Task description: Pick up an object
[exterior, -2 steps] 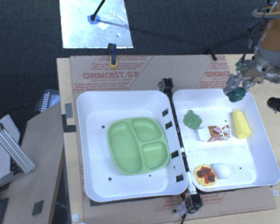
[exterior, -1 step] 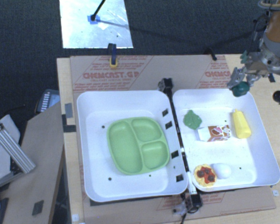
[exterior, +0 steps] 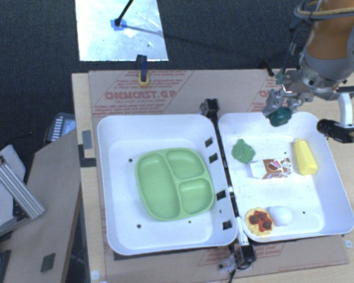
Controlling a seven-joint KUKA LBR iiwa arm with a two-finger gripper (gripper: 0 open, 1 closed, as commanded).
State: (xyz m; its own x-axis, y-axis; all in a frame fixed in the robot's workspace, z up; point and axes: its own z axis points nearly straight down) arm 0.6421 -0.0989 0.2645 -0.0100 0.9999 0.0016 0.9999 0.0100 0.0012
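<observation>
A: Start at the near edge, well below and left of the gripper. What's there?

B: A small pizza piece touching a white egg-like lump, both in the right bin, near corner. Farthest from the gripper of anything in that bin.

A: Next up?

B: A printed card, a yellow bottle just right of it, and a green leafy toy left of it. All lie loose on the floor of the right bin, below the gripper. The left bin is off to the gripper's left and holds a green divided tray.

A: And the gripper itself?

B: At the bin's far rim, raised. A dark teal round thing sits right at its tips. It looks pinched between the fingers, so I'd call it clamped on that, but the view is small.

A: So pick done?

B: Probably mid-lift, judging by its height over the rim.

A: Risks?

B: The grip seems to be on the top edge of a round, maybe soft object. It could slip out if the arm swings fast, then drop on the rim and bounce outside the bin. The cable loop by the wrist could also snag.
</observation>
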